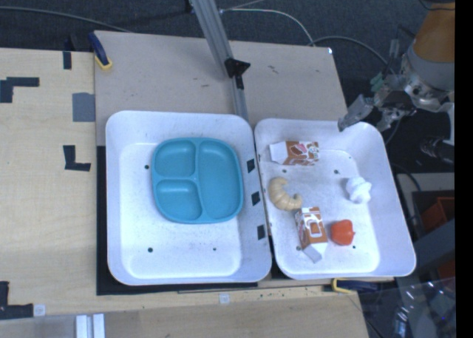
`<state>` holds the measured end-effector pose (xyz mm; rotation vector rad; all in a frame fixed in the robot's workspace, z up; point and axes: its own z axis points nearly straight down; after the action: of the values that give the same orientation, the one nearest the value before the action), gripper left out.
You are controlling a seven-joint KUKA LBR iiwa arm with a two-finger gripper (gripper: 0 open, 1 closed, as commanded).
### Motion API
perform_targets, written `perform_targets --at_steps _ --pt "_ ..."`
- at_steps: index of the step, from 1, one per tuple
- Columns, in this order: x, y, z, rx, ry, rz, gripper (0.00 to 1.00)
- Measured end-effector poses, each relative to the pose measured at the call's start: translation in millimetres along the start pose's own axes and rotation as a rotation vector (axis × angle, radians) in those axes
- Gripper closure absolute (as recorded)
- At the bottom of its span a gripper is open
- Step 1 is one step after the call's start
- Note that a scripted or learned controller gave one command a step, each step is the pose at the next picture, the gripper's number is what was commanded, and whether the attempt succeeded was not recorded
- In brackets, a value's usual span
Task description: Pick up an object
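The right bin (392, 244) holds several small items. A brown and white carton (294, 152) lies near its far left, and a tan croissant (283, 194) lies below that. A second small carton (311, 227) sits next to a red tomato-like piece (341, 232). A white lump (358, 189) rests toward the right side. My gripper (363, 109) hangs over the bin's far right corner, above and apart from every item, with nothing seen in it. The arm's grey and orange wrist (434, 41) stands behind it at the upper right.
The left bin (126, 255) bears a blue divided plate (198, 180). A slanted metal post (214, 29) rises behind the two bins and meets the bench near their shared far edge. Cables run across the dark floor at the back.
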<state>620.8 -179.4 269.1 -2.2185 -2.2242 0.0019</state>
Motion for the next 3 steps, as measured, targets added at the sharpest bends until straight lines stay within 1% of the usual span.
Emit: perform_targets --at_steps 1,2,3 --pt "-0.1 0.0 0.0 0.0 0.0 0.0 0.0" --pt "-0.9 -2.1 64.8 0.007 0.001 0.001 0.0" --pt "3.1 -1.7 129.5 0.007 0.001 0.0 0.0"
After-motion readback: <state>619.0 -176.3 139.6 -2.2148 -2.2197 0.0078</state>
